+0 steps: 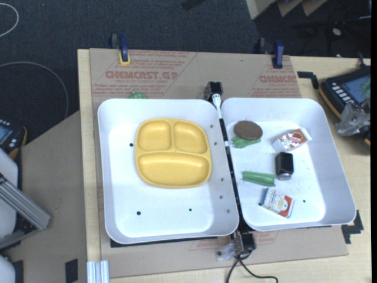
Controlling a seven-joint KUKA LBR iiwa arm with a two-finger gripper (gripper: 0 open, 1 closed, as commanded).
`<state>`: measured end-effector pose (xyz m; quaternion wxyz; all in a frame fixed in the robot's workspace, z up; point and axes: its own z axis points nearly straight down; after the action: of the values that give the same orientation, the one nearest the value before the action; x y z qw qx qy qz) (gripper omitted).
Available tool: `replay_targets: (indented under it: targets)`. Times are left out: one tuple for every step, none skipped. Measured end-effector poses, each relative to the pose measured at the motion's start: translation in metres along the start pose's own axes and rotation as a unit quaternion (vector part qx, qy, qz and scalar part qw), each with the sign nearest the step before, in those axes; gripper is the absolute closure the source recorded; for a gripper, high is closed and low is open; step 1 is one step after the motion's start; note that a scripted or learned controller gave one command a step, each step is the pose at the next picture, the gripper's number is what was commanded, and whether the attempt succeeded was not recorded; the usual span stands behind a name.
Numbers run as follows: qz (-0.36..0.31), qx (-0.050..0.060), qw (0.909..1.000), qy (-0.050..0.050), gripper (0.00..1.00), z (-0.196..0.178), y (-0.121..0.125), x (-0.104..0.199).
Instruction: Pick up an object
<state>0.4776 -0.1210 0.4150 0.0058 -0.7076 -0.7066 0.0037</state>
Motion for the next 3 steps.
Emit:
replay_targets:
  targets:
    - [0.002,-0.011,0.9999,-0.005,1.00,-0.069,0.001,-0.064]
    - [-0.002,-0.012,0.9999,-0.003,1.00,-0.124,0.001,-0.044]
    - [-0.001,0.000,1.0000,0.000,1.00,-0.004,0.001,-0.028]
